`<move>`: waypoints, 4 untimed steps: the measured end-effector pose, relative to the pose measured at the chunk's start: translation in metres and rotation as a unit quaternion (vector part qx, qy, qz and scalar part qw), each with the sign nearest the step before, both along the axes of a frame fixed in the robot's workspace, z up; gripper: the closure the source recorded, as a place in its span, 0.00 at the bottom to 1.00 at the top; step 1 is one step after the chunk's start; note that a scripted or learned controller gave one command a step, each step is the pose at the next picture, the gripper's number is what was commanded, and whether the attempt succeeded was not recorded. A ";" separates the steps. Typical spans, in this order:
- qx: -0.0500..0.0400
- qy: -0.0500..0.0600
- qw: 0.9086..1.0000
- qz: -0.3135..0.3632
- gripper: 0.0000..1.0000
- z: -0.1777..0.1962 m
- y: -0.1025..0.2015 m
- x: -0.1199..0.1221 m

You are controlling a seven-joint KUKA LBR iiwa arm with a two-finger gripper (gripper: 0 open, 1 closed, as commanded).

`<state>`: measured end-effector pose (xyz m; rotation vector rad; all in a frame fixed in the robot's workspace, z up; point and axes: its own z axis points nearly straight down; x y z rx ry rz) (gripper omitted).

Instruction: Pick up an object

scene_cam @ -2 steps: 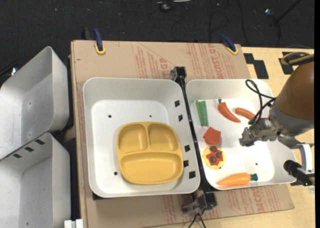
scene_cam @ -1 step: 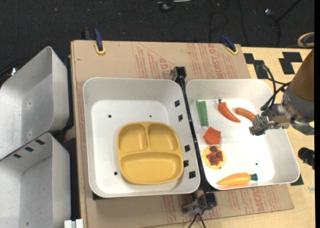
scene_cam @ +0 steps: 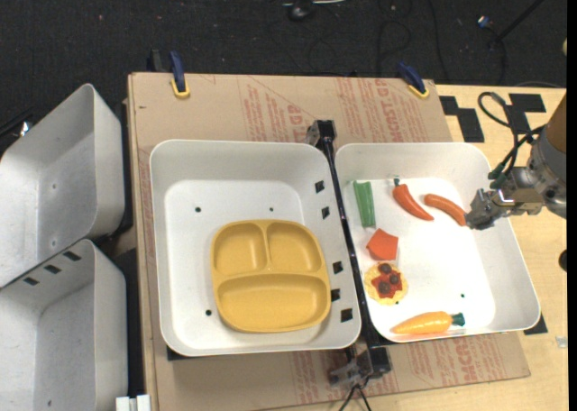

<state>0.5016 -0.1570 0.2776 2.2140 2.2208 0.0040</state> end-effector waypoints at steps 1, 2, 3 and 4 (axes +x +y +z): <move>0.001 0.001 1.000 0.002 1.00 0.002 0.051 0.026; 0.001 0.002 1.000 0.002 1.00 -0.005 0.107 0.047; 0.001 0.003 1.000 0.002 1.00 -0.026 0.153 0.069; 0.001 0.002 1.000 0.002 1.00 -0.025 0.196 0.092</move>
